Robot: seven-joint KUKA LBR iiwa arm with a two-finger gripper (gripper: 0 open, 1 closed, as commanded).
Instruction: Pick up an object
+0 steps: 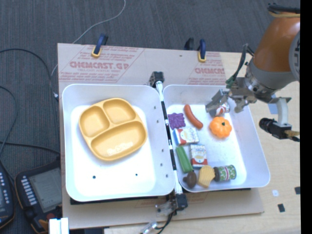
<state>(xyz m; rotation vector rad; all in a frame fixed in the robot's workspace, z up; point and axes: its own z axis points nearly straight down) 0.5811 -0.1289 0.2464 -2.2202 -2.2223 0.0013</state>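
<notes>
You're seeing the arm (278, 43) reaching in over the right bin's (253, 145) far right corner, gripper (225, 103) hanging beside the pumpkin (221, 127), finger state impossible to tell, something red-white half hidden beneath.

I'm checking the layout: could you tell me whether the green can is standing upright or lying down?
Lying down: the green can rests on its side.

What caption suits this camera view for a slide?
Tool over the right bin of toy food, near the orange pumpkin; yellow divided plate in the left bin.
</notes>
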